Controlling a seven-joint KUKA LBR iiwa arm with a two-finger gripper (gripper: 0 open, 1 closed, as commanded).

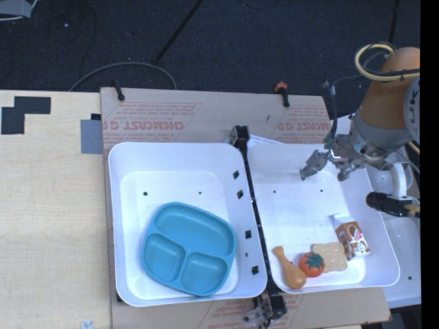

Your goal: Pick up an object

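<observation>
My view, itemised. Gripper (328, 164): over the right bin's (291, 204) upper part, fingers spread apart, nothing between them. Right bin, near edge: drumstick (289, 267), tomato (312, 264), toast (330, 257), packet (353, 239) (all well apart from the gripper). Left bin (130, 184): blue tray (188, 248).

Blue tray (187, 248), red tomato (312, 264)

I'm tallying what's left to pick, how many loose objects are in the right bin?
4, all at its near edge: tan plastic drumstick, red tomato, beige bread slice, and brown-and-white snack packet furthest right. None seems hidden.
</observation>
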